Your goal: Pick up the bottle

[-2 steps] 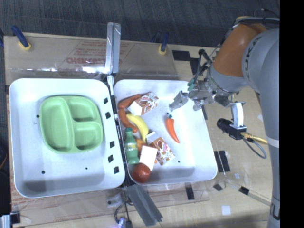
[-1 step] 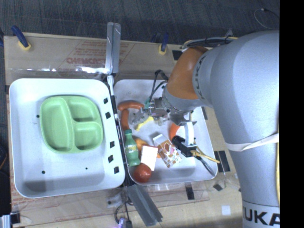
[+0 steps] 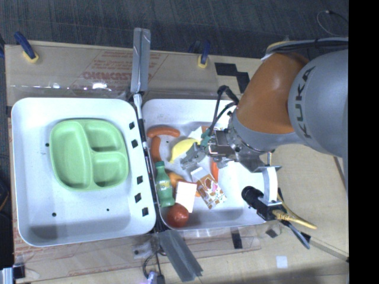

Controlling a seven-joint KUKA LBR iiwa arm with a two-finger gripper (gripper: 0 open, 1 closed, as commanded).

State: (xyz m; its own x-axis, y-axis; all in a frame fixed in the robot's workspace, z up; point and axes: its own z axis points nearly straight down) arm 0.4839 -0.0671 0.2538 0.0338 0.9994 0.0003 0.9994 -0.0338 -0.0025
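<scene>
The bottle is green with a yellow label. It lies lengthwise against the left wall of the right bin, with its cap toward the back. My gripper hangs over the middle of that bin, just right of a yellow fruit. It is a short way to the right of the bottle's cap end and apart from the bottle. Nothing of the bottle is under the gripper.
Around the bottle lie a red-brown sausage, a red fruit, a white card, a printed snack packet and an orange piece. The left bin holds a green divided plate.
</scene>
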